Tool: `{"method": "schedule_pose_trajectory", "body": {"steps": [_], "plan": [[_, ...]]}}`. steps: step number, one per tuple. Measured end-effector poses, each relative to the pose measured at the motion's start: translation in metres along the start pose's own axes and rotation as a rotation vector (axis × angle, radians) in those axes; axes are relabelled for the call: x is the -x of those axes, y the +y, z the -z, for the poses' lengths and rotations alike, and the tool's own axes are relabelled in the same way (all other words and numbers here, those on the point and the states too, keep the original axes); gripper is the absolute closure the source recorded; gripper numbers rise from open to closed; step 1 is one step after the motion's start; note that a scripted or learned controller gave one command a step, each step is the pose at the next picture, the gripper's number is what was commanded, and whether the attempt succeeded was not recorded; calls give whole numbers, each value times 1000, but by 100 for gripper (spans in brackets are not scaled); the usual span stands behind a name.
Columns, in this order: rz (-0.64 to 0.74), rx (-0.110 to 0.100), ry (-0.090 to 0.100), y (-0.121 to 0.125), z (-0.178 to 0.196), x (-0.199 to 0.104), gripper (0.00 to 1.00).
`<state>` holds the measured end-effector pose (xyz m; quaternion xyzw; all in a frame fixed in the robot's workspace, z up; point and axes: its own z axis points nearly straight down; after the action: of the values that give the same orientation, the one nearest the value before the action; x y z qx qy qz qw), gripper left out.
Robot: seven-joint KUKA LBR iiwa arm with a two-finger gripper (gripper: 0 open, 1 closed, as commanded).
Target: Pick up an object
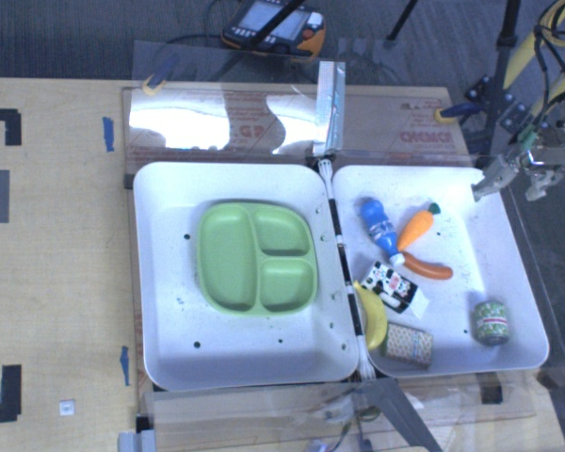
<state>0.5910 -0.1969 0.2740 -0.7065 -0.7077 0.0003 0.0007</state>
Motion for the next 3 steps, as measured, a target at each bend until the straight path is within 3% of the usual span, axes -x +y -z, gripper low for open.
{"method": "schedule_pose_trajectory", "body": {"steps": [1, 2, 3], "plan": [[272, 3, -1, 77, -169, -28, 0], [340, 6, -2, 18, -187, -51, 0], [340, 12, -3, 20, -177, -51, 100]]}}
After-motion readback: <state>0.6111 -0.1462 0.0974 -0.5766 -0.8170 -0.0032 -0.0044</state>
